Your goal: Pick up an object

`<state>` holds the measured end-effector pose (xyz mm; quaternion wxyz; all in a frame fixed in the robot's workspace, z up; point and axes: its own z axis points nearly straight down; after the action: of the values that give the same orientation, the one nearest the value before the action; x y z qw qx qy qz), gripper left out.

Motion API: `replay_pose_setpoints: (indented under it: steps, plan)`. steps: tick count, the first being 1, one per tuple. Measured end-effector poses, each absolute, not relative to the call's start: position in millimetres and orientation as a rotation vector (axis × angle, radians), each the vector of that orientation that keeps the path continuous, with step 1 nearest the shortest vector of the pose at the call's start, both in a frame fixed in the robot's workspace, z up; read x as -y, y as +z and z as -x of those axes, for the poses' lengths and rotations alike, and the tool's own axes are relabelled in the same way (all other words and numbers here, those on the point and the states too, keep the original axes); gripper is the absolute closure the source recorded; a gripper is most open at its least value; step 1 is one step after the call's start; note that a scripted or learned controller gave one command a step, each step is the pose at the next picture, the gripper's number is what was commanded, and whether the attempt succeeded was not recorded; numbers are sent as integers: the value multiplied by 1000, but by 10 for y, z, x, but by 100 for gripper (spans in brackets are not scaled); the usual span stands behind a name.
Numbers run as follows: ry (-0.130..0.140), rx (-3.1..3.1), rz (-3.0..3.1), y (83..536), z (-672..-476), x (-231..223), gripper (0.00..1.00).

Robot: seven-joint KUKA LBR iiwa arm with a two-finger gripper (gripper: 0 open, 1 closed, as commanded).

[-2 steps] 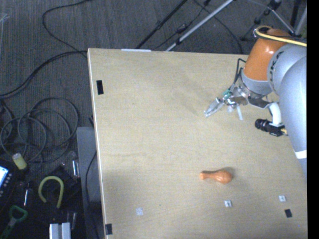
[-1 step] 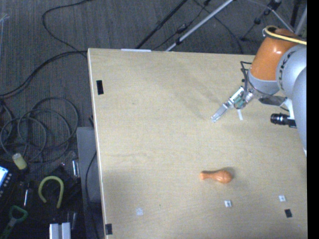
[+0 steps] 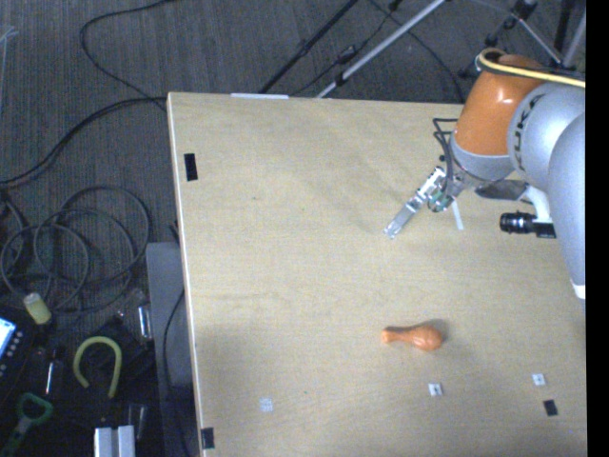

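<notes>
- Approach phase, by my read: nothing is lifted yet, and the arm [image 3: 533, 131] is leaning in from the right over the upper part of the desk [image 3: 285, 255].
- Hand [image 3: 404, 219] hangs above bare wood, angled down and to the left, nothing between its fingers as far as I can see; whether those fingers are apart or together, I cannot tell at this size.
- Target looks to be the orange object [image 3: 415, 337], a small pear-shaped piece with a thin neck pointing left, lying flat on the lower part of the desk.
- Object and hand are well apart, with the object lower in the view, almost straight below.
- Next call, I'd say: carry the hand over the fat end, line it up across the body, then descend.
- Risk: the rounded shape could roll away from a poorly centred pinch.
</notes>
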<state>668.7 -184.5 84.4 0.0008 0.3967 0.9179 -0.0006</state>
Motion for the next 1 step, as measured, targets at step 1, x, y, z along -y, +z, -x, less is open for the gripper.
replay_pose_setpoints:
  steps: [1]
  plan:
    - [2, -2880, -1245, 942, -6696, 1834, 100]
